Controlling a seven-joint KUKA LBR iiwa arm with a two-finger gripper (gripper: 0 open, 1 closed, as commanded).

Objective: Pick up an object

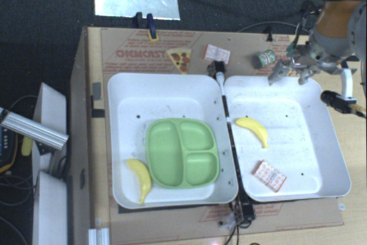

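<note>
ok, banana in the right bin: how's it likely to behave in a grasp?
The banana looks like smooth plastic, so probably light, stiff and somewhat slippery. Its curved shape may pivot or slide on the bin floor if pushed off-centre.

Grey arm (pixel 338 14) reaching in from right, hand (pixel 291 74) open, empty

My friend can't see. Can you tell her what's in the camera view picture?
A robot gripper hangs over the right bin's far edge. That bin holds a banana and a small red packet. The left bin holds a green plate and another banana.
</note>
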